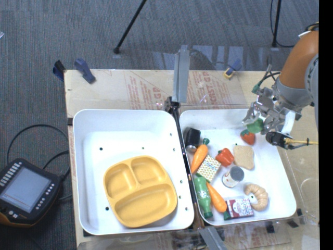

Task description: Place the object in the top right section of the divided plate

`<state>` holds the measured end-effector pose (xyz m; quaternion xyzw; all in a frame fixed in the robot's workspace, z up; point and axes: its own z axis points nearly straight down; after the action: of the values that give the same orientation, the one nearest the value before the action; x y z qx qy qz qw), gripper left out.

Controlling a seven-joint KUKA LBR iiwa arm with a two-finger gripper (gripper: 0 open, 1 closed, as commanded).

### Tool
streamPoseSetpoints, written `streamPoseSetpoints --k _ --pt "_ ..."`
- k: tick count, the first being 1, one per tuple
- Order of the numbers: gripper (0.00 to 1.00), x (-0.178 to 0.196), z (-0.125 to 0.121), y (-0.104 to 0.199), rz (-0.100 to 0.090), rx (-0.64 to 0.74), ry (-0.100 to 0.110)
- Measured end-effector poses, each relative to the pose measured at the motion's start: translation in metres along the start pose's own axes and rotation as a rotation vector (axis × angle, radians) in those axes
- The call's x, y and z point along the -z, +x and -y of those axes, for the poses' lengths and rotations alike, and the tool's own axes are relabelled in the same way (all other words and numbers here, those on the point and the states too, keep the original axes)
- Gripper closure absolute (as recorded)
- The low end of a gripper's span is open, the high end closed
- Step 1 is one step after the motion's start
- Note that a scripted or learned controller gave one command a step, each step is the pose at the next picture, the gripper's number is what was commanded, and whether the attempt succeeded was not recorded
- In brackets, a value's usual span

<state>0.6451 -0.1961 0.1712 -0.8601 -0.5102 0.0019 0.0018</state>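
gripper: gripper [258,123] hung over the upper right part of the right bin [289,189], just above the bin floor; cannot tell its state, the view was too cluttered there.
object: strawberry [249,136], red body with a green top, sat right under the gripper, touching or almost touching it; cannot tell if it was lifted or resting on the bin floor.
object axis: short, blunt thing; long axis seemed to run from the green top at upper right down to the red tip at lower left, tilted. Judged only, it was small.
target: yellow divided plate [139,190] lay in the left bin [86,139], well apart from the strawberry; its top right section [146,170] was bare.
neighbours: bread slice [244,157] and red pepper [225,156] lay near, below the strawberry.
step in hand: looked like the pick, not yet the carry.
how to do it well: grip across the red body, not the leafy top; rise straight before crossing the bin walls; release low over the section so it doesn't roll into the next one.
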Motion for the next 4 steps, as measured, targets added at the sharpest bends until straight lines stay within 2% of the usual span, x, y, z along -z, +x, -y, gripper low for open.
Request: streamPoseSetpoints --k 1,2,3,4 --pt "1.00 -0.053 0.034 0.058 -0.001 0.052 0.006" --pt "1.00 -0.085 0.060 0.067 -0.001 -0.506 0.000" --pt "1.00 -0.081 0.137 0.036 -0.016 -0.787 -0.012" --pt "0.00 -0.086 0.143 0.033 -0.001 -0.788 0.003"
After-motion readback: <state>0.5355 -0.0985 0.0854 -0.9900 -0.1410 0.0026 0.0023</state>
